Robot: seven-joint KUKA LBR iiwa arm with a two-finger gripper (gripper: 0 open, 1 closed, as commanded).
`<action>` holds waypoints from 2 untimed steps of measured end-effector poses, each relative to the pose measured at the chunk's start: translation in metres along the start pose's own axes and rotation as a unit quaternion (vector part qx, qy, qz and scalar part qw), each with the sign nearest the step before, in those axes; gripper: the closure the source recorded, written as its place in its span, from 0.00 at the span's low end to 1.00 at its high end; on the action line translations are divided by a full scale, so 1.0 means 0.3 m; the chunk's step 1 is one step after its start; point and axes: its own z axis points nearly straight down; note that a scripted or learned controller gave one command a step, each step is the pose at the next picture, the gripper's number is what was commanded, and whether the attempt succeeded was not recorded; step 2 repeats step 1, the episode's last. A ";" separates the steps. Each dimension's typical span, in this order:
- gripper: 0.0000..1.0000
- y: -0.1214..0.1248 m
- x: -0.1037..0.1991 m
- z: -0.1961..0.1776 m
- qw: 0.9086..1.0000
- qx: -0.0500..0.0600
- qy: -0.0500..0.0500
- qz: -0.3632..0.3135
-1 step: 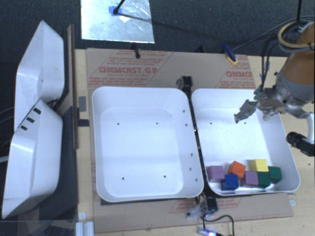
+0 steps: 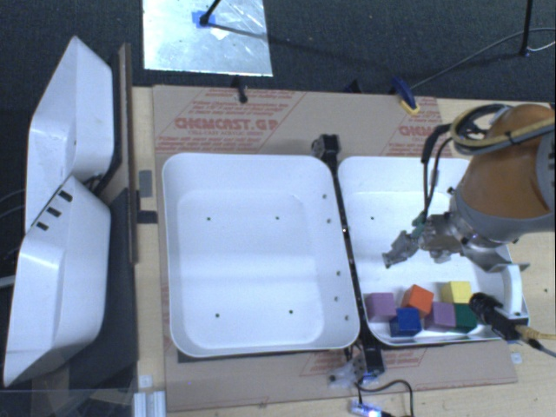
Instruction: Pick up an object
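Note:
Several small blocks lie along the near edge of the right bin (image 2: 382, 200): a purple block (image 2: 380, 305), a blue block (image 2: 406, 321), an orange block (image 2: 418, 299), a yellow block (image 2: 458, 293), a lilac block (image 2: 444, 314) and a green block (image 2: 466, 319). My gripper (image 2: 401, 249) hangs over the right bin's middle, above and just behind the blocks, pointing left. Nothing shows between its fingers. The orange-banded wrist (image 2: 504, 185) covers the bin's right side.
The left bin (image 2: 252, 250) sits beside the right one, with a black divider (image 2: 347, 250) between them. White covers (image 2: 61, 207) lean at the far left. Cables and a blue clamp (image 2: 405, 94) lie behind the bins.

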 end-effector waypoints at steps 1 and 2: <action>0.00 0.214 0.004 0.050 1.000 -0.003 -0.001 0.027; 0.00 0.214 0.004 0.050 1.000 -0.003 -0.001 0.027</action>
